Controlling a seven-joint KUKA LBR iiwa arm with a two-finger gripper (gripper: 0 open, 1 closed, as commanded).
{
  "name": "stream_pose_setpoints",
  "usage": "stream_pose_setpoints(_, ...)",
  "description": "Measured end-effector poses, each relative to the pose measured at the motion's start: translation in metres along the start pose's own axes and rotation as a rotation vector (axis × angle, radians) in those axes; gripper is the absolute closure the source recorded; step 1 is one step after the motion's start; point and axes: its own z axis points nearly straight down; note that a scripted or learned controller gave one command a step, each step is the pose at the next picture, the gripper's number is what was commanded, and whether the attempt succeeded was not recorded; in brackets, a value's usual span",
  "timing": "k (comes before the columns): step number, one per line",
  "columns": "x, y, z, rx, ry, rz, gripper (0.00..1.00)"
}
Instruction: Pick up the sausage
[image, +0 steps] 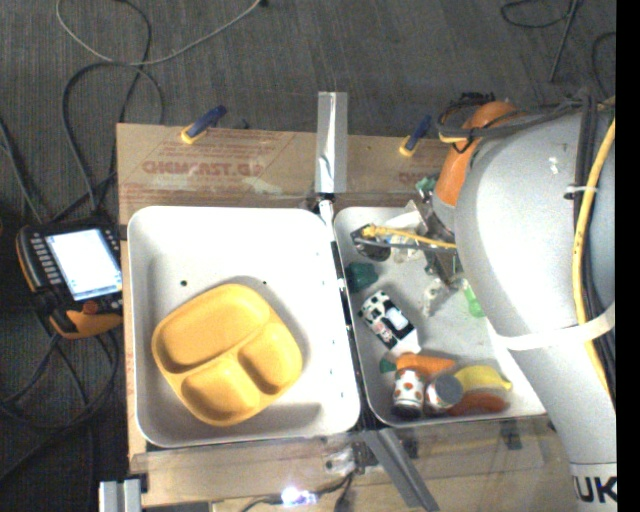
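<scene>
A reddish-brown toy sausage lies at the near edge of the right white bin, beside a yellow banana-shaped toy. The pincer hovers farther back; its state cannot be told. Likely light and smooth, the sausage suits a mid-length grasp.

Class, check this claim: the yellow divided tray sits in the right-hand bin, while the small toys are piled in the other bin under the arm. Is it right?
Not quite. The camera view shows the yellow divided tray in the left-hand bin. The small toys lie in the right-hand bin, under the arm.
</scene>
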Motion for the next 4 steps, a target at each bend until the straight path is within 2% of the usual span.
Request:
stream_pose_setpoints(1,0.004,0.0,-0.007,-0.012,0.016,-0.007,1.0)
stream_pose_setpoints(2,0.013,-0.07,-0.093,-0.009,0.021,-0.008,1.0)
stream_pose_setpoints(3,-0.05,-0.037,-0.092,-0.016,0.017,-0.31,1.0)
stream_pose_setpoints(4,-0.05,-0.037,-0.092,-0.016,0.017,-0.31,0.0)
